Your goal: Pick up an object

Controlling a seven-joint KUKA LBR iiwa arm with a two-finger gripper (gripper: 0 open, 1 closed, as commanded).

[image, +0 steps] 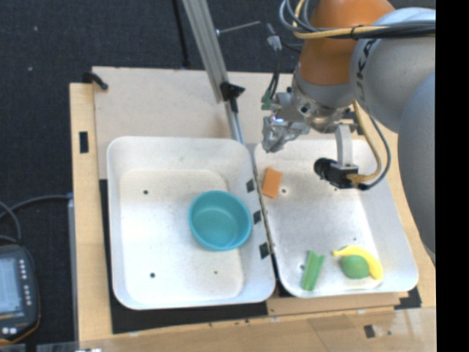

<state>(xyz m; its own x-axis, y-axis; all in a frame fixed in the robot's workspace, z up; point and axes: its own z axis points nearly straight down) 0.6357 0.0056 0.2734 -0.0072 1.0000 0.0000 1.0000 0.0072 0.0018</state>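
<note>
An orange block (pixel 272 182) lies in the right bin (pixel 381 218), near its far left corner. My gripper (pixel 274 141) hangs just above and behind that block, pointing down, with nothing visibly in it. A teal bowl (pixel 220 220) stands upright in the left bin (pixel 139 270), towards its right side. Along the right bin's front edge lie a green stick-shaped piece (pixel 313 270) and a round green object on a yellow one (pixel 357 264).
A slanted metal pole (pixel 212 57) rises from the bench behind the bins, close to the left of my gripper. A black cable with a plug (pixel 335 171) dangles from the wrist over the right bin. The divider between the bins carries small black clips (pixel 258 217).
</note>
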